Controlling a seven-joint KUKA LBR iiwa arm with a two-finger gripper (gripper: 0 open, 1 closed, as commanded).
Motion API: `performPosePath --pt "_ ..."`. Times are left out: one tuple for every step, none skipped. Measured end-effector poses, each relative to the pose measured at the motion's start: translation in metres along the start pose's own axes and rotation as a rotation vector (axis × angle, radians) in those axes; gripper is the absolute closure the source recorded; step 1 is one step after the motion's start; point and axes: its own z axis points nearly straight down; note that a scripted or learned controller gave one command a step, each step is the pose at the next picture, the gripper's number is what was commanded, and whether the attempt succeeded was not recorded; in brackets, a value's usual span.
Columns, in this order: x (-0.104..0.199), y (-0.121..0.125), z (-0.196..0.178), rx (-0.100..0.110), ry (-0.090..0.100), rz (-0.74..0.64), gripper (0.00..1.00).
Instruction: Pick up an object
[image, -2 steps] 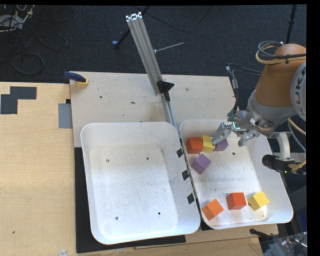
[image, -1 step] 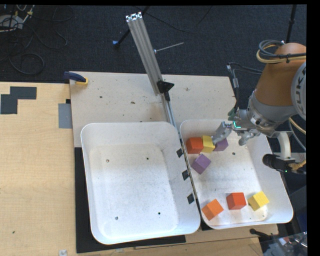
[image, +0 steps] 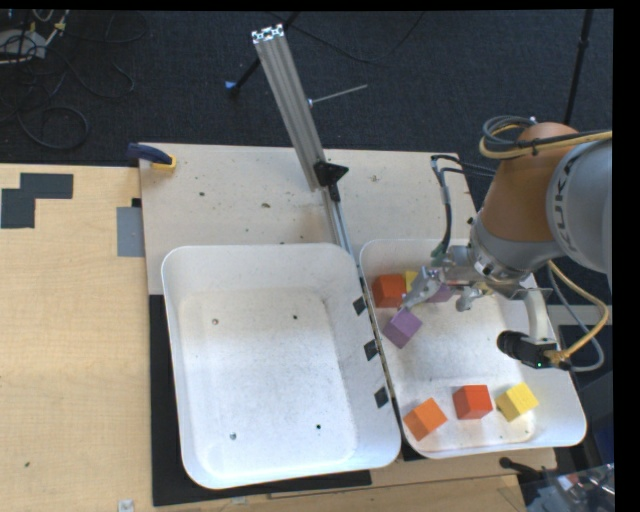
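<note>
Legible markings: one partial set of letters on the grey arm casing (image: 585, 205), at the frame's right edge just below the orange band (image: 525, 190); they run vertically and are cut off by the frame, so the word cannot be read whole. A black-and-white checker pattern sits on the top end of the slanted aluminium post (image: 268, 34), up and left of the arm casing; it carries no characters. No other text, labels or numbers can be read.
</note>
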Motion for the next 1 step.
performPosePath --pt "0.0045 0.0004 0.0391 -0.012 0.000 0.002 0.00"
